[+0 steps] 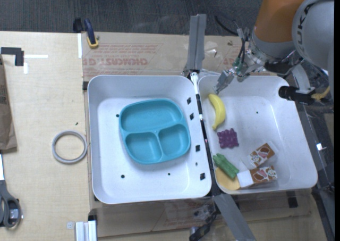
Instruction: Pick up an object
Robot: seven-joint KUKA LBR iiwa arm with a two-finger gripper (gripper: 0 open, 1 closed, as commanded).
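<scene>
Approach step: my hand (225, 81) hangs at the right bin's (297, 144) far left corner, fingers slightly parted, holding nothing; banana (216, 110) lies just below, so I judge lowering comes next

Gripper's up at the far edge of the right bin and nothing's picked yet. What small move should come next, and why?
Probably a short move down and toward the near side, onto the banana. The gripper hangs just beyond the banana's far tip, with nothing in it. The banana is the closest thing and lies apart from the purple grapes, so it looks like the easiest target.
</scene>
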